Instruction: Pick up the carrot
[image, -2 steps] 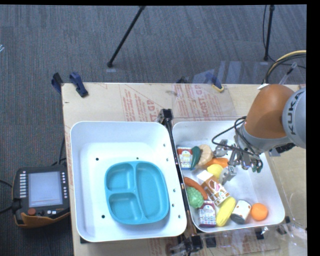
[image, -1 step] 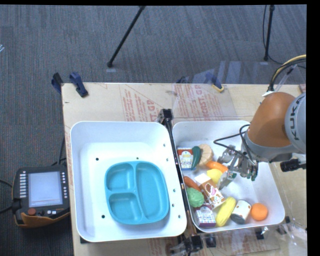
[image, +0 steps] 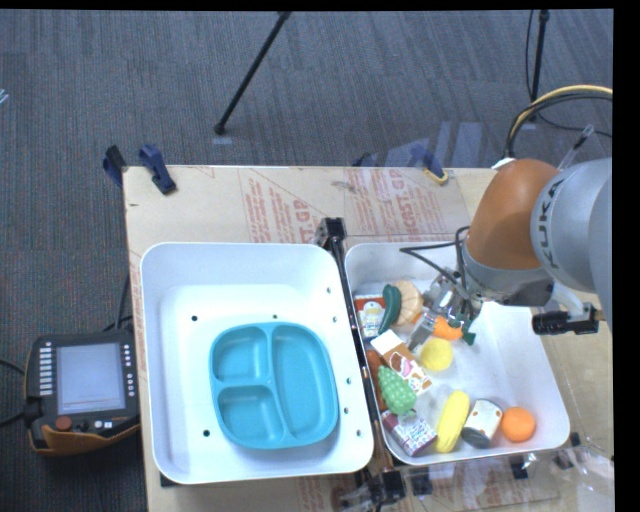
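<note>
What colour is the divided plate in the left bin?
Light blue. The plate shows plainly in the camera view, lying in the left bin.

Arm (image: 540, 230) reaching low, hand (image: 447, 312) down

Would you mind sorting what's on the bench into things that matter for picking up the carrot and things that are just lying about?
Part of the job:
carrot, orange, at the gripper's tip
gripper
right bin

Lying about:
blue plate in the left bin
lemon
banana
orange
can
small cartons
</note>
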